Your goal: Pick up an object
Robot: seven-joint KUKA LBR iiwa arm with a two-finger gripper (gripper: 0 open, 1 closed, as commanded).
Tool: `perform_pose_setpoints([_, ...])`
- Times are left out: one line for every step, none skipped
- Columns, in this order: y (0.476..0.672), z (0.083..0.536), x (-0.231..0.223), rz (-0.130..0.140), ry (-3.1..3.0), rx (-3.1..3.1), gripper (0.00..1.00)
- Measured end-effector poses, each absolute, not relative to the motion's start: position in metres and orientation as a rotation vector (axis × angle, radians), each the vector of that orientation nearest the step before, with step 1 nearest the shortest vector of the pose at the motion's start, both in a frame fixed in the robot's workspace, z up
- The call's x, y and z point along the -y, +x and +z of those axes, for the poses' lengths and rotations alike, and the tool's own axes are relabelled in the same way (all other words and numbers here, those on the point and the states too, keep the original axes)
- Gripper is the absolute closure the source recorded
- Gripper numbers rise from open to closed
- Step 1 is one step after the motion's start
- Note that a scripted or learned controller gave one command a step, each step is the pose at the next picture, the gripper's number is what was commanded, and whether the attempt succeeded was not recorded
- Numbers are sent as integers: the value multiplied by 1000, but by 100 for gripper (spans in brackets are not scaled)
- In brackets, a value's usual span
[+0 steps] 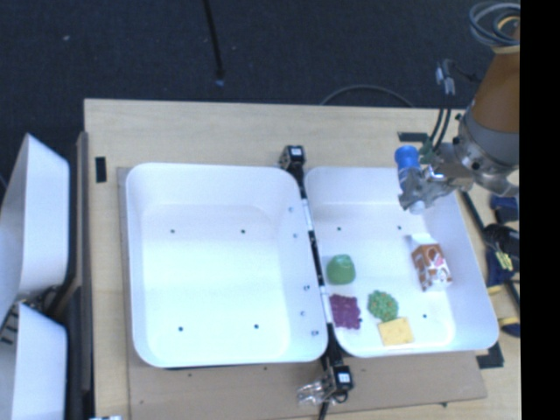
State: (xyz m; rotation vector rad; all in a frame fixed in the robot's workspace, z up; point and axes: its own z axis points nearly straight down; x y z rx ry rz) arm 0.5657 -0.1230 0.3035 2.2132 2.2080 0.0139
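The right bin (367,191) holds several small objects. A round green piece (339,269) lies near its left wall, with a purple grape bunch (345,311) just below it. A leafy green piece (382,304) and a yellow block (395,332) sit near the front rim. A brown and white packet (430,265) lies toward the right side. My gripper (416,196) hangs over the bin's back right part, above and behind the packet, with nothing seen in it. A blue part (406,158) sits on the wrist.
The left bin (214,261) adjoins the right one along a black-clipped seam (308,234). White panels (35,226) stand at the far left. Tools and cables (500,234) lie on the bench's right edge.
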Motion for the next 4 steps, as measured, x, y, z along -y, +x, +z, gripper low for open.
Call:
perform_pose_setpoints([519, 345, 182, 1, 2221, -2212, 100])
perform_pose_setpoints([540, 177, 191, -8, 2227, -2225, 100])
perform_pose_setpoints([568, 220, 131, 6, 2209, -2228, 100])
perform_pose_setpoints([579, 261, 56, 5, 2209, -2228, 100])
